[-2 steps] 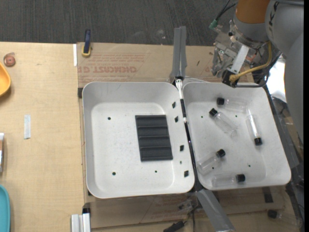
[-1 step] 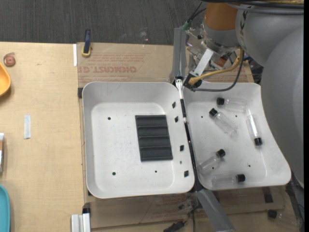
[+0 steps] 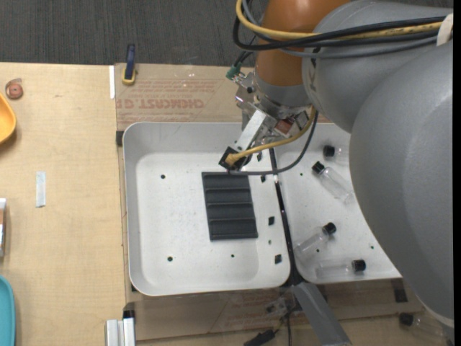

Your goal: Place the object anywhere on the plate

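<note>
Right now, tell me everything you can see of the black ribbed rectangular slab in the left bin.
The black ribbed rectangular slab looks like matte dark plastic or rubber, split by crosswise grooves into several bands. It lies flat on the floor of the left shallow white bin, right of centre, long side running away from the camera. Nothing lies on it. The grey arm's wrist hangs over its far end; contact cannot be judged.
</note>
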Action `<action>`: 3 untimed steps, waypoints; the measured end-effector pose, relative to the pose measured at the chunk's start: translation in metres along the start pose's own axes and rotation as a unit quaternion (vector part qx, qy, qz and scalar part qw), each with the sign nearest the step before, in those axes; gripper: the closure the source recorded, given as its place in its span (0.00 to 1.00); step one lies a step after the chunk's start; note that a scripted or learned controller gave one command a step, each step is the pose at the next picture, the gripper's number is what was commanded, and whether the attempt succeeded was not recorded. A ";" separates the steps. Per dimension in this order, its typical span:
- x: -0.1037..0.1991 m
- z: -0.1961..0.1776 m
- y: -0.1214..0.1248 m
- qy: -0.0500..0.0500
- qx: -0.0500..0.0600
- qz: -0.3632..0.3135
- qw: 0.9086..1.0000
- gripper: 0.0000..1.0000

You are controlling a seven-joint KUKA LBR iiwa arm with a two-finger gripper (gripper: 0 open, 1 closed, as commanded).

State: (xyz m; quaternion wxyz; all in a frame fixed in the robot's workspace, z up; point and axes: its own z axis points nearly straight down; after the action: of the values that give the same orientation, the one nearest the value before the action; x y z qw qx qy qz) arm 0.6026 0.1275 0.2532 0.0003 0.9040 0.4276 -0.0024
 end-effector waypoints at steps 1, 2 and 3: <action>0.040 0.011 -0.015 0.000 0.000 -0.194 0.981 1.00; 0.072 0.013 -0.045 0.000 -0.001 -0.242 0.970 1.00; 0.090 0.070 -0.047 0.000 0.000 -0.239 0.971 1.00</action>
State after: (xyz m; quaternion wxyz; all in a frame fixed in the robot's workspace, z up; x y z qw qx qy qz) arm 0.6235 0.2267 0.1827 -0.0001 0.7755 0.6313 -0.0026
